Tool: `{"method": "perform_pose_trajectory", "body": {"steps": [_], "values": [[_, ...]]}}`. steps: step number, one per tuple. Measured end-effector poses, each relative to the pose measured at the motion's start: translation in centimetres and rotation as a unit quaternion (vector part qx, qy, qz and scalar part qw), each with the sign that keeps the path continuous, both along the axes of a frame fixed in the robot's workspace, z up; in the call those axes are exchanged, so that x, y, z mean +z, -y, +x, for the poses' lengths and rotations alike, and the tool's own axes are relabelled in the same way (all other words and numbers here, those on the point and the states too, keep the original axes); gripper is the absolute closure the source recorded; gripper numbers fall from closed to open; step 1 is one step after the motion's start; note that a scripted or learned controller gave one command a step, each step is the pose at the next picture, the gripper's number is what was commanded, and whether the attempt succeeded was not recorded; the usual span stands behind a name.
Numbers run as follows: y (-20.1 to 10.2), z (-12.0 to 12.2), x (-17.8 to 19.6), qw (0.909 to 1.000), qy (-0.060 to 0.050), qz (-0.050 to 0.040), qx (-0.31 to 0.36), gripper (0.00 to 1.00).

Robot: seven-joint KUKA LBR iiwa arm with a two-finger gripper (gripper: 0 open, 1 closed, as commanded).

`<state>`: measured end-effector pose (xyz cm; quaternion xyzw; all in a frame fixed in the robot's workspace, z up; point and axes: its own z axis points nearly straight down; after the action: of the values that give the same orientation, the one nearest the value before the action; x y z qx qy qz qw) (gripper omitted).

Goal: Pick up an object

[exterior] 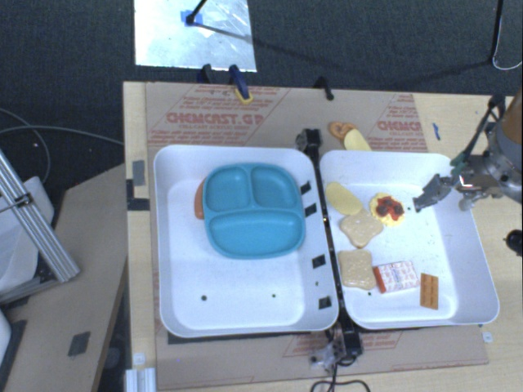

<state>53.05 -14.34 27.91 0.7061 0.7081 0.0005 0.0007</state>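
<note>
Arm entered from right, body cut off by frame edge; jaws (428, 194) hung over upper right part of right bin (470, 256), too dark and small to tell whether wide or narrow. Orange item (198, 200) mostly hidden under blue divided plate (252, 209) in left bin (176, 292). Right bin held yellow slice (344, 198), pastry with red topping (388, 208), two pale bread pieces (360, 229), red-white packet (397, 277) with unreadable print, orange bar (429, 291). Cardboard (216, 114) on surface read "CHEMCAST GP"

Bright even overhead light, glare on foil sheet (194, 21), slight softness.
</note>
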Motion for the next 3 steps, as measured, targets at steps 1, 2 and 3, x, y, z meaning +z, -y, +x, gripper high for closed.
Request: {"method": "perform_pose_trajectory", "body": {"steps": [1,2,3], "values": [[-6.2,4.9,-17.1,1.0,-0.004,0.0019,0.004,0.0],[-5.7,5.0,-15.1,1.0,0.001,0.0,0.0,1.0],[-10.8,1.5,-9.3,1.0,0.0,0.0005,0.002,1.0]]}}
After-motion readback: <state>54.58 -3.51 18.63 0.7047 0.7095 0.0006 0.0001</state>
